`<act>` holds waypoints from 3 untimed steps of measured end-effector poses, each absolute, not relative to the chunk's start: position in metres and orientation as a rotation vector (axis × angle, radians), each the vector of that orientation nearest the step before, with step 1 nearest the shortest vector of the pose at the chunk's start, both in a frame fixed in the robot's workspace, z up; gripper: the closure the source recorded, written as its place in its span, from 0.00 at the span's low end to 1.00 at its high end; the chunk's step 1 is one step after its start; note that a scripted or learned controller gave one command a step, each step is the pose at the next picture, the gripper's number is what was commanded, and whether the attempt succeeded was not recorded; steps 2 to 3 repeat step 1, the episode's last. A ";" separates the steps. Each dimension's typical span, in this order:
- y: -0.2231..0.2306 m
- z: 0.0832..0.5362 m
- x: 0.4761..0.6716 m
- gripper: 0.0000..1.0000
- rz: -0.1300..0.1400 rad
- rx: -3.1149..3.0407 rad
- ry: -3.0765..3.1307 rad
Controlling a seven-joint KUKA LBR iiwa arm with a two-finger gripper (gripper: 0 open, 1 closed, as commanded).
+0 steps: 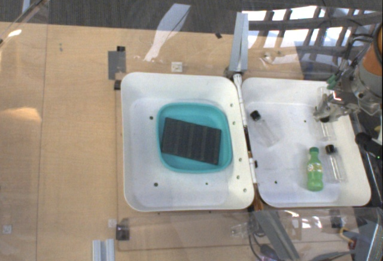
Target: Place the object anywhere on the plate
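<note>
The green bottle (315,169) lies in the right bin (287,194) toward five o'clock, cap up. A clear bottle (333,164) lies just beside it at three o'clock, another (264,125) toward nine. The arm's jaws hang at the bin's two o'clock; how wide they stand cannot be told. The teal plate (194,116), bearing a dark slab (191,140), sits in the left bin (143,194) on the worktop (60,134).

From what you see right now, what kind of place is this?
Probably a robotics lab test bench, not a home or shop. Two white bins sit side by side on a wooden bench, a robot arm reaches in, and loose cables lie below.
</note>
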State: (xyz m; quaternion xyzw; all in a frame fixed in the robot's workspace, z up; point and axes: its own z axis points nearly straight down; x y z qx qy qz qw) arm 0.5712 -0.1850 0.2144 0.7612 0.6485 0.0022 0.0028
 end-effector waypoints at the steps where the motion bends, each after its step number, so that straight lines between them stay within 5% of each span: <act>1: -0.185 0.214 0.571 0.00 0.007 2.387 2.034; 3: -0.185 0.214 0.571 0.00 0.007 2.387 2.034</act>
